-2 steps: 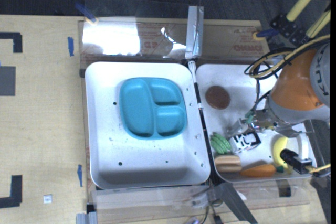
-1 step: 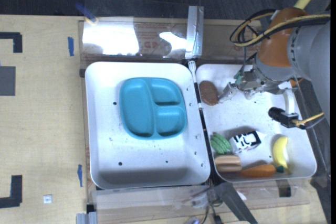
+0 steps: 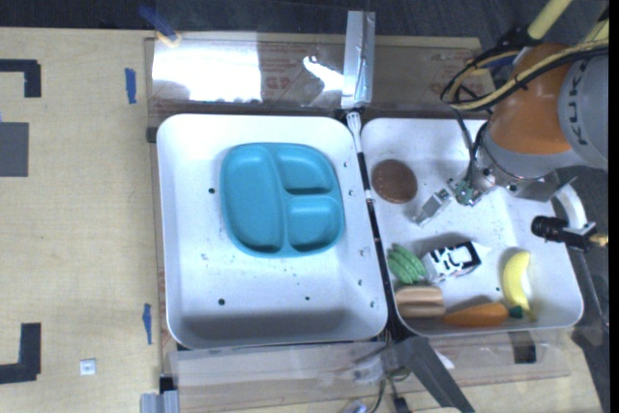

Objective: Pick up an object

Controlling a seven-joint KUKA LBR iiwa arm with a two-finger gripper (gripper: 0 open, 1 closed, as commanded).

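The right white bin (image 3: 551, 305) holds the loose objects. A brown round disc (image 3: 395, 180) lies near its back left corner. My gripper (image 3: 433, 204) hangs low over the bin floor, just right of the disc and above a black-and-white item (image 3: 453, 258); nothing shows in its grasp. A green leafy piece (image 3: 406, 263) lies by the left wall. A tan bun-like piece (image 3: 419, 301) and an orange carrot (image 3: 476, 313) lie along the front wall. A yellow banana (image 3: 517, 280) rests at the right.
The left white bin (image 3: 184, 295) holds a blue divided plate (image 3: 282, 198). A metal divider post (image 3: 358, 58) stands behind the seam between the bins. The arm's orange band (image 3: 527, 121) and cables overhang the right bin's back right corner.
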